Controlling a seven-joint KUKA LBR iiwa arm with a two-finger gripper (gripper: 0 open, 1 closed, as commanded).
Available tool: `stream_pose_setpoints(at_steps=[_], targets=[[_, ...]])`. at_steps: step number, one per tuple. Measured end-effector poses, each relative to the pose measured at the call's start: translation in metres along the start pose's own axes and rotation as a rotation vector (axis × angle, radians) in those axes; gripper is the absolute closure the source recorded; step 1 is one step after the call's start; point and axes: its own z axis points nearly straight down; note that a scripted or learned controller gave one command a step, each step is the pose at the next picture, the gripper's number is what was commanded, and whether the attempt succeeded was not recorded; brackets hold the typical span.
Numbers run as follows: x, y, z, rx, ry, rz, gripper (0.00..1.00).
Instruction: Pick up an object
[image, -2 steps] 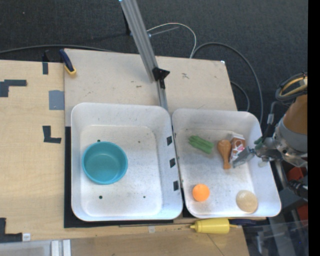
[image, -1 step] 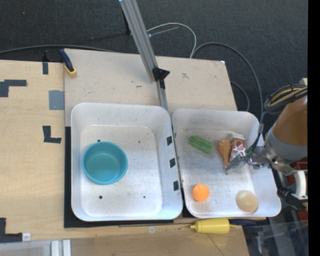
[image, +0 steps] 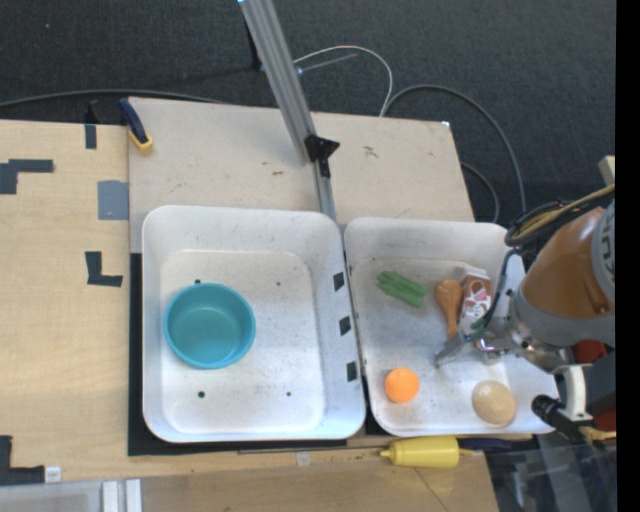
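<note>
We are looking at the right bin (image: 430, 232), where the candidates for picking are lying: a green piece (image: 402, 288) toward the upper left, an orange carrot-like piece (image: 449, 300) beside a red-and-white packet (image: 476, 296), an orange ball (image: 401, 385) near the front wall, and a beige egg-shaped object (image: 493, 402) in the front right corner. Our gripper (image: 452, 352) is hanging low over the bin floor between the carrot piece and the ball, with nothing visibly caught in it; we cannot tell from this angle how it is set. So we are judging the pick as not yet made: everything is resting on the bin floor. The left bin (image: 155, 300) is holding a blue bowl (image: 209, 325), and a yellow bottle (image: 428, 452) is lying on the table (image: 60, 250) just in front of the right bin
</note>
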Motion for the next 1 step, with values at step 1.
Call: stream_pose_setpoints(at_steps=[1], targets=[[0.0010, 0.0002, -0.0117, 0.002, 0.003, -0.001, 1.00]])
